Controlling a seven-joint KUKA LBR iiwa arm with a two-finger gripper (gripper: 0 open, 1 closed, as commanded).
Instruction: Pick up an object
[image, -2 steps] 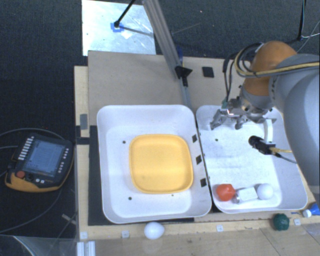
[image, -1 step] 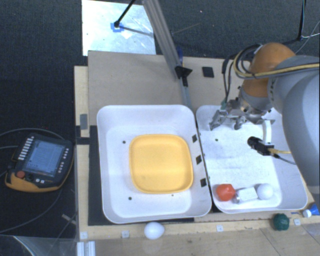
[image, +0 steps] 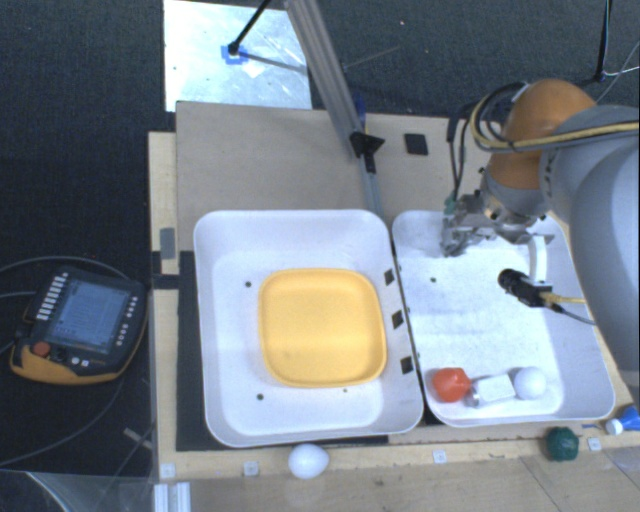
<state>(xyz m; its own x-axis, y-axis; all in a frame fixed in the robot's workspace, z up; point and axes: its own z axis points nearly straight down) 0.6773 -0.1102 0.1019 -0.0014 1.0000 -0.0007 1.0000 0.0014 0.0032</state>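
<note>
White egg (image: 308, 461) below yellow-plate (image: 323, 326) bin (image: 230, 240)

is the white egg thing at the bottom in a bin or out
Out. The white egg lies on the bench just below the left bin, outside its front rim.

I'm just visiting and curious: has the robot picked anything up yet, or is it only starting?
Nothing looks picked up yet. The gripper is over the far end of the right bin, away from the orange object, white block and white ball lying at the near end. Reaching one, grasping and lifting are all left.
</note>
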